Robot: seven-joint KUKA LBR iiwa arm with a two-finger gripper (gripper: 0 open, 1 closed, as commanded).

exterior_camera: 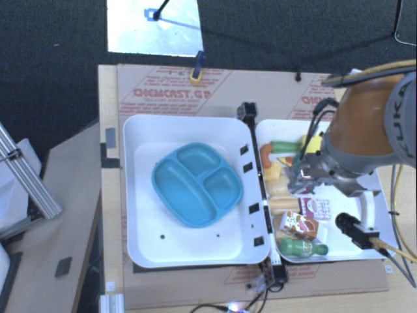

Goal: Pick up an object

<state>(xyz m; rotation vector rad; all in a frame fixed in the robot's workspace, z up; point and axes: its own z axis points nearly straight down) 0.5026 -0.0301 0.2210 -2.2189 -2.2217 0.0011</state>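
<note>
Two bins point(140, 240) are sitting side by side, and the arm point(371, 129) is covering much of the right one.
Its gripper point(301, 178) is hanging low over the toys near that bin's centre; whether it is open or closed, I cannot tell. A blue tray point(197, 184) is lying in the left bin. Below the gripper, at 6 o'clock, a carton point(298, 225) and a green bottle point(301, 247) are lying clear; the green point(283, 147) and yellow point(314, 142) pieces at 12 o'clock are half hidden.

The bench is evenly and brightly lit from above. Strong glare is seen on the metal sheet point(154, 16) beyond the left bin point(140, 240) (nearly washed out). Shadows are soft, and fine detail is slightly blurred.
</note>
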